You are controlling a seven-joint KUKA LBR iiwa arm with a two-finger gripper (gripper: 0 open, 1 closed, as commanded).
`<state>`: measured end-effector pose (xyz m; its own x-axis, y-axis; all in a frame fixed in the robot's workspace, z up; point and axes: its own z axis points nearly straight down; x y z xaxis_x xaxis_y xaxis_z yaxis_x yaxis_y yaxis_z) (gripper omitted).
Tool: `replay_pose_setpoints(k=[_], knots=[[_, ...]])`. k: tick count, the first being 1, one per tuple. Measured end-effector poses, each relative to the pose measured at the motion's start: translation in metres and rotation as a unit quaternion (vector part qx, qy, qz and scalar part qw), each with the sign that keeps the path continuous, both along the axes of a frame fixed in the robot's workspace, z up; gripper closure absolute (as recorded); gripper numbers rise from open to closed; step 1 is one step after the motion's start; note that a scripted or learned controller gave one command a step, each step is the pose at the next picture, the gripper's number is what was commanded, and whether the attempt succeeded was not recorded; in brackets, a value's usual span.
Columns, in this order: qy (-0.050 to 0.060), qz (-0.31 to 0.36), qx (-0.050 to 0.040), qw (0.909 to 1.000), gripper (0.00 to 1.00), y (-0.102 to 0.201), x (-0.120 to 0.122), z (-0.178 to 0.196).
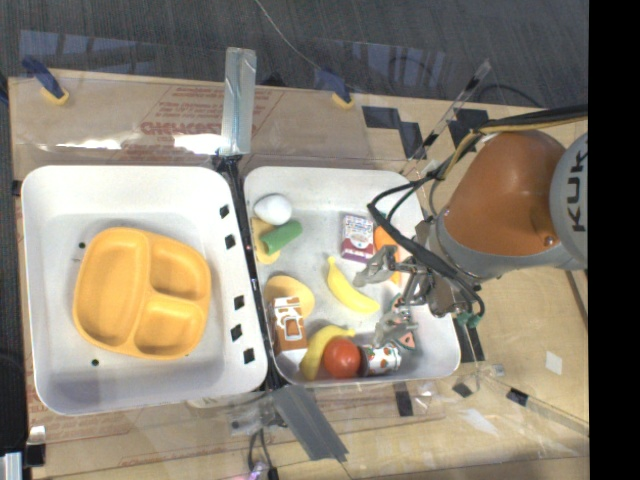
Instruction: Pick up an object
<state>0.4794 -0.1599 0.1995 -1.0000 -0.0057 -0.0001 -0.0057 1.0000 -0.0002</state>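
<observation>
Claw (392,298) low in right bin (325,183), seemingly beside banana (349,289)

a wooden bench (560,298) bears two white bins (40,268), seemingly plastic-sheeted.

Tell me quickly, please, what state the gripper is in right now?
Gripper: low over the right bin, beside the banana; whether it is open, closed or holding anything cannot be told.
</observation>
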Motion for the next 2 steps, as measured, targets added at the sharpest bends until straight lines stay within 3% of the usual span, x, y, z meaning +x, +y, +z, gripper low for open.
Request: replay_pose_setpoints(k=[1, 2], knots=[[-0.001, 0.007, 0.0003, 1.0000, 0.00, -0.010, 0.088, -0.108], [0.001, -0.029, 0.0010, 0.9996, 0.00, 0.055, 0.094, -0.108]])
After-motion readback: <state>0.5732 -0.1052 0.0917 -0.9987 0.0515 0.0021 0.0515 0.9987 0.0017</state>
